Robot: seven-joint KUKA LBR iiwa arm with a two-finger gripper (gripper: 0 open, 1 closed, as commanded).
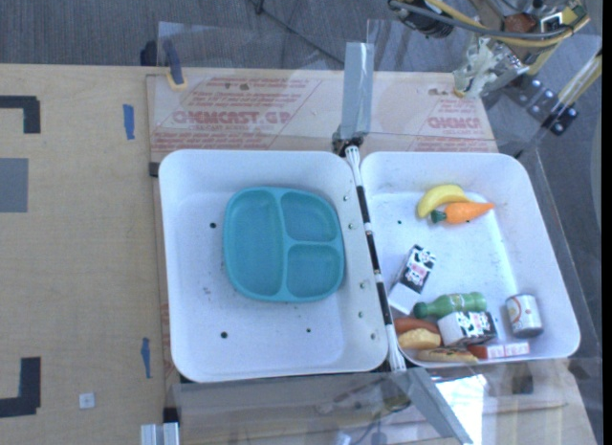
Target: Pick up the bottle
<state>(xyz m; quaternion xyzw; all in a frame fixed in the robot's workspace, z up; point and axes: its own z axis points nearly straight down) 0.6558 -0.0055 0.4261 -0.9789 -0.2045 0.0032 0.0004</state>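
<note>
A green bottle [449,305] and an orange carrot [463,211] are seen beside a yellow banana [436,198]. A teal plate [284,243] is noted in a white bin [186,338]; a black-and-white cow pattern is borne by a carton [417,268].

2 shallow white bins on the desk: left bin [182,338], right bin [535,204].

In the left bin, 1 teal divided plate [284,243] with 3 compartments.

In the right bin:
- 1 banana [437,198]
- 1 carrot [463,211]
- 1 small cow-patterned carton [416,268]
- 1 green bottle [449,305]
- 1 second cow-patterned container [467,325]
- 1 small can [522,314]
- 1 bread-like piece [419,339]
- 1 or 2 reddish items along the near edge, too crowded to count surely
</note>
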